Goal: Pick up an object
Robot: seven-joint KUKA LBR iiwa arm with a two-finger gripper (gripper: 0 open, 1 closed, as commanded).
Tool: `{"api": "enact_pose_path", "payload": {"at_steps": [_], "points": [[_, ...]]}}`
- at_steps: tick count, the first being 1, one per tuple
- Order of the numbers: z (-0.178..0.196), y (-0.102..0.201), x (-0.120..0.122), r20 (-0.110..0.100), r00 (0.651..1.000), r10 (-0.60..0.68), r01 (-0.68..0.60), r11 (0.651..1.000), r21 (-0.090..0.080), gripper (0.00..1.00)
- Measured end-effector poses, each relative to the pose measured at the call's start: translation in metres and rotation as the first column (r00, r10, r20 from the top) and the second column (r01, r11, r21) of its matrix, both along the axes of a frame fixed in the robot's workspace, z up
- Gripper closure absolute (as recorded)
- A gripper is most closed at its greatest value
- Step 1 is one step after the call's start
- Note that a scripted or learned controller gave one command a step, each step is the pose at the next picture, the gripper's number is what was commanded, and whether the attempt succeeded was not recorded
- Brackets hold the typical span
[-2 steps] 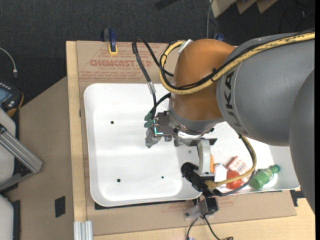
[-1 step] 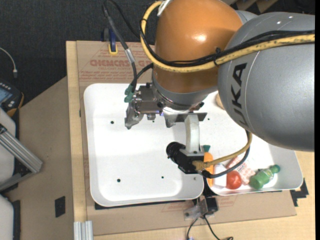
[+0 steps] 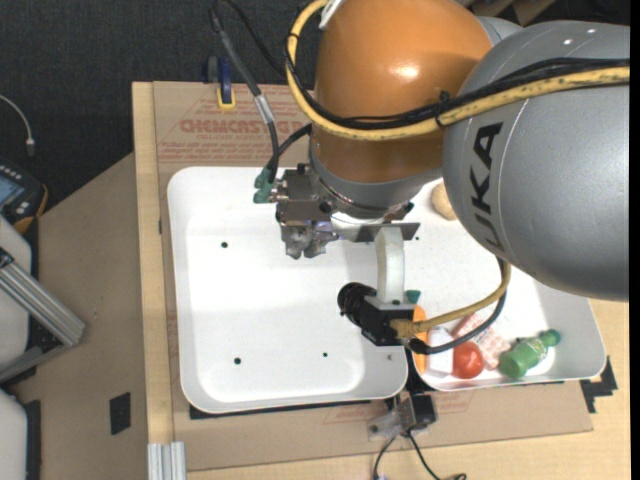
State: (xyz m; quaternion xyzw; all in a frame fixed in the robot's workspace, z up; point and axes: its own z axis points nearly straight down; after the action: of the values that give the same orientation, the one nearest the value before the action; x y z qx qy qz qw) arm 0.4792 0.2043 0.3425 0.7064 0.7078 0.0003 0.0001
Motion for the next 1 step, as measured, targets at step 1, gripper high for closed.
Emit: {"api": "enact_pose_path", "payload": {"at_steps": [1], "points": [[-0.1306,0.0203,0.0049,-0.014,1.000,-0.002,0.002,1.000,-0.006,1.00]]}}
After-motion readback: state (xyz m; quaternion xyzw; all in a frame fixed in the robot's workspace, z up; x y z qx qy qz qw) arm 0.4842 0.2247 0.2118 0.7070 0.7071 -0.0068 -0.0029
